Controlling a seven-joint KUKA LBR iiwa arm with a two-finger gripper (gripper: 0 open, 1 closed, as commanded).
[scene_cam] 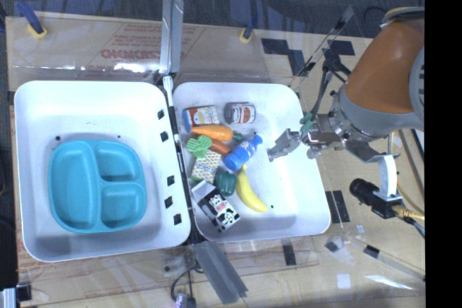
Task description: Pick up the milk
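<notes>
2 white bins side by side. Left bin: 1 blue tray with 3 compartments. Right bin: items crowded along its left wall; milk, a small cow-patterned carton, lies tilted in the near-left corner, its label too small to read. Beside it a banana, a blue bottle, a carrot, a can, a small orange box; several green pieces overlap and are hard to separate. Gripper hangs over the bin's right half, well apart from the milk, nothing between its fingers; whether they are spread or closed cannot be told. Arm cut off at the right
</notes>
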